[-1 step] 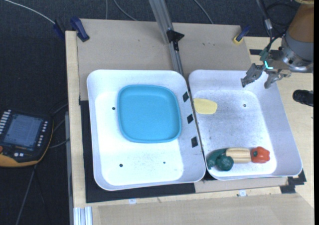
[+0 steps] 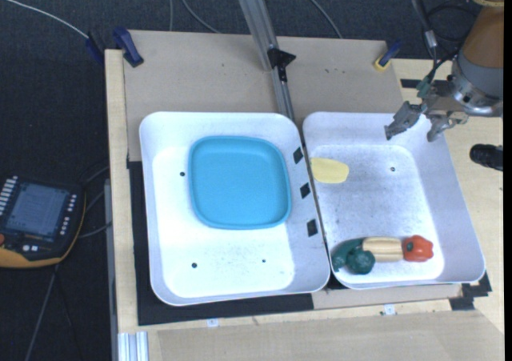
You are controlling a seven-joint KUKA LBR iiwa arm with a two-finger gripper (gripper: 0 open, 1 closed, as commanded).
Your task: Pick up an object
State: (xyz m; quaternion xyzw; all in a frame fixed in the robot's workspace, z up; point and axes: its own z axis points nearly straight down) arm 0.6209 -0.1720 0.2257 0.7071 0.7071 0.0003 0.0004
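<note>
In the right bin (image 2: 448, 191) a pale yellow piece (image 2: 330, 170) lies near the left wall. Along the front wall sit a dark green object (image 2: 354, 258), a tan roll-shaped object (image 2: 382, 249) and a red tomato-like object (image 2: 417, 248), side by side and touching. My gripper (image 2: 418, 126) hangs over the bin's back right corner, open, with its two fingers spread and nothing between them. It is well away from all the objects.
The left bin (image 2: 164, 215) holds a blue square plate (image 2: 239, 182). A metal pole (image 2: 260, 11) slants down to the gap between the bins. Blue clamps (image 2: 126, 46) grip the bench's back edge. A handheld pendant (image 2: 36, 215) lies off the bench at left.
</note>
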